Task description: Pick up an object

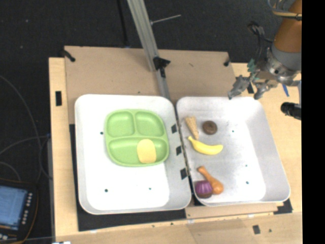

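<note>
The right bin (254, 136) holds a tan cone (191, 126), a brown donut (209, 127), a yellow banana (205, 147), an orange carrot (211, 180) and a purple vegetable (203, 188), all along its left side. My gripper (247, 91) hangs over the bin's far rim at the upper right, well away from these objects. It is open, with nothing between its fingers.
In the left bin (127, 192) lies a green divided plate (124, 128) with a yellow piece (147, 150) in its front compartment. A slanted metal pole (147, 39) rises behind the bins. The right half of the right bin is bare.
</note>
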`<state>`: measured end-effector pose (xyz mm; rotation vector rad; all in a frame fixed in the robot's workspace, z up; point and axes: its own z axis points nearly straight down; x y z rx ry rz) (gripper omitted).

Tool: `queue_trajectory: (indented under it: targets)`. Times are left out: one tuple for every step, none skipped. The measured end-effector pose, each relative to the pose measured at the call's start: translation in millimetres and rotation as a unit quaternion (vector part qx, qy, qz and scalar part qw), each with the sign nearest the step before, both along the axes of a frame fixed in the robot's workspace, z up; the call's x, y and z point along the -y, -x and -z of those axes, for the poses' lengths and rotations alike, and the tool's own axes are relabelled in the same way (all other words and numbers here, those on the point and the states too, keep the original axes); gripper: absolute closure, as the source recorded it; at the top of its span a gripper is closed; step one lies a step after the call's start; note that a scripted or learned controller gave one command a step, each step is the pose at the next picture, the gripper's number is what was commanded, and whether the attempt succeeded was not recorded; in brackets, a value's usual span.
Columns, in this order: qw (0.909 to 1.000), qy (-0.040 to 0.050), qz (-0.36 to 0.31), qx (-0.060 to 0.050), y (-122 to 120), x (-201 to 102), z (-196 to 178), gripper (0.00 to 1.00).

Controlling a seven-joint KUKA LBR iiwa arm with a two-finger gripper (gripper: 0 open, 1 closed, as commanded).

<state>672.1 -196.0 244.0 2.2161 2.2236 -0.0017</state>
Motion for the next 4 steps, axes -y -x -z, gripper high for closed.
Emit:
queue_trajectory:
  targets:
    - [1.0,0.0004,-0.001,0.0,0.1,0.2,-0.1,0.0]
    - [1.0,0.0001,0.0,-0.001,2.6,-0.8,41.7,0.0]
    - [1.0,-0.0005,0.0,-0.002,0.2,-8.6,97.1,0.0]
    - [1.0,-0.0001,0.0,-0.002,1.2,-7.5,145.8,0.0]
